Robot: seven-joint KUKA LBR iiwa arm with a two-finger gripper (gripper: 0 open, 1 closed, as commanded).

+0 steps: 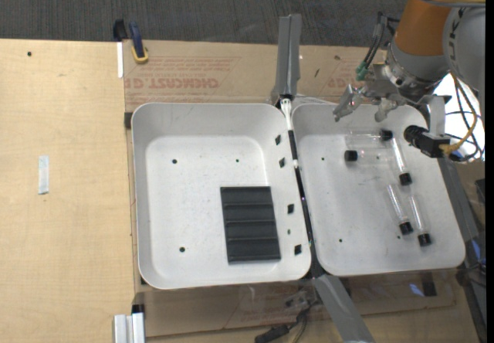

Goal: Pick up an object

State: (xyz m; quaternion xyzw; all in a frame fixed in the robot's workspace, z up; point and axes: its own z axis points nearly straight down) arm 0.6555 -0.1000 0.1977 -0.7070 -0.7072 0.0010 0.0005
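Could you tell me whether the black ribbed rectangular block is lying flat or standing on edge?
Lying flat: the black ribbed rectangular block shows its broad ridged face upward on the floor of the left white bin.

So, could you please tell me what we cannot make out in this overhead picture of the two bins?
- Gripper, camera view: too small and cluttered with cables to tell how it stands or whether it holds anything.
- Clear tubes in the right bin: transparent on white, so their count and outlines are uncertain.
- Arm: cut off by the right edge.
- Black ridged block in the left bin: its height is unreadable from above.
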